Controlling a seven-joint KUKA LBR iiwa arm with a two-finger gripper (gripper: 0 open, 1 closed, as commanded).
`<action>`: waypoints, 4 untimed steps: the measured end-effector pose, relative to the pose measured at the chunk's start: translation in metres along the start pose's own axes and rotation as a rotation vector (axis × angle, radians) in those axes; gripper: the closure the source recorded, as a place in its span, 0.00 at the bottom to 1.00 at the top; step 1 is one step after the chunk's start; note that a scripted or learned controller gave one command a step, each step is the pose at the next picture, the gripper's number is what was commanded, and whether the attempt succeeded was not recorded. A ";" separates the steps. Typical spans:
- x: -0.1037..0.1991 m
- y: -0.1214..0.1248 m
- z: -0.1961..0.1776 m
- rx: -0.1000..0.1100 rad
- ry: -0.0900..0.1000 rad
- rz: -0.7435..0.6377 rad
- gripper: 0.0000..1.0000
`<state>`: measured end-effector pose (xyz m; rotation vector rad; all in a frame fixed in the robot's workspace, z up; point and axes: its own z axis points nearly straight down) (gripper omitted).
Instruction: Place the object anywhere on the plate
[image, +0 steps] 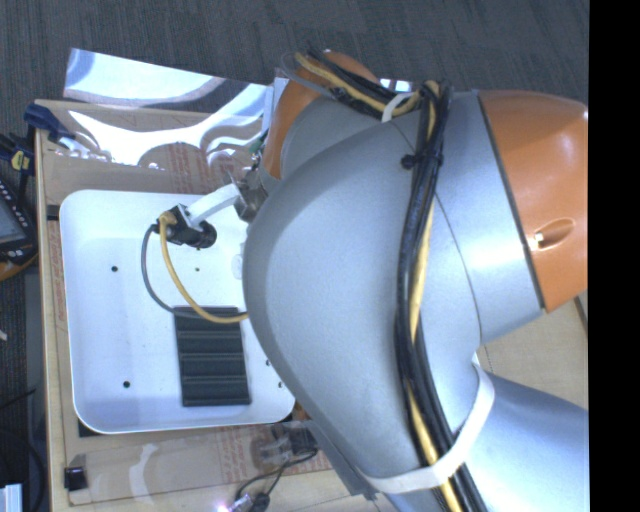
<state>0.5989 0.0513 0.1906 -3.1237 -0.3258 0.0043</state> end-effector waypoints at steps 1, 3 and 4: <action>0.029 -0.077 -0.013 -0.001 0.002 -0.001 1.00; -0.084 -0.138 -0.052 0.002 -0.005 -0.158 1.00; -0.094 -0.155 -0.091 0.001 -0.003 -0.357 1.00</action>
